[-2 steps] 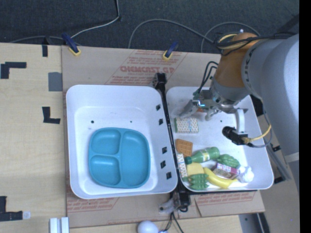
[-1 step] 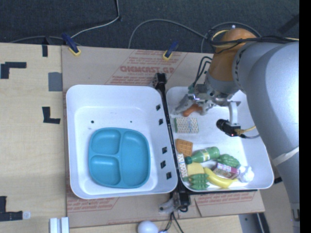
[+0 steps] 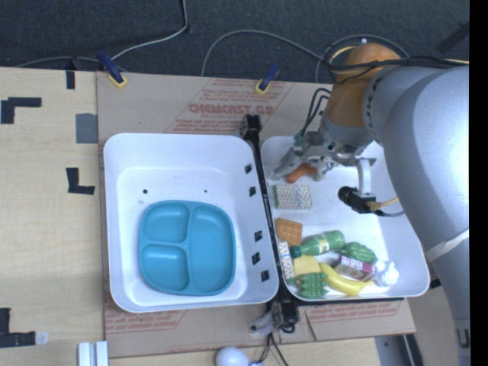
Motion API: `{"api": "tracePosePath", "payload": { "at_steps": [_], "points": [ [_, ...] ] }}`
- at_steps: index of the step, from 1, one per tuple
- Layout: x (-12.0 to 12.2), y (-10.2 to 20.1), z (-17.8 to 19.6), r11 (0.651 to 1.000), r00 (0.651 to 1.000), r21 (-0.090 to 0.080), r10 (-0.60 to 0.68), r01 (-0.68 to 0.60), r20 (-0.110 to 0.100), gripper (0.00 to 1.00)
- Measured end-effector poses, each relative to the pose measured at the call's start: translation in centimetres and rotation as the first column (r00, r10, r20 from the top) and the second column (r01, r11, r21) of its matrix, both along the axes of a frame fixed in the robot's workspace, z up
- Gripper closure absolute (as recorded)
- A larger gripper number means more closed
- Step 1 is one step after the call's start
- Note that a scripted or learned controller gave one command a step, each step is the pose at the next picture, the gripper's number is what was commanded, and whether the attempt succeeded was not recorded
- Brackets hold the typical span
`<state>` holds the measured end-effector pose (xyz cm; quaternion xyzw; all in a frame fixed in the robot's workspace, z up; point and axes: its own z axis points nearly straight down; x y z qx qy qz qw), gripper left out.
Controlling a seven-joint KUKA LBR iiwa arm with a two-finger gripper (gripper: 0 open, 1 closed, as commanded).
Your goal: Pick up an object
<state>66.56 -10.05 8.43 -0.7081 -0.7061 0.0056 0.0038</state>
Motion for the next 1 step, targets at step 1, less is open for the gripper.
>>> {"api": "tracePosePath", "payload": {
  "at_steps": [1],
  "points": [
    [-0.04, -0.03, 0.91, 1.000, 1.000, -0.001, 0.000, 0.000, -0.001, 1.00]
  ]
}}
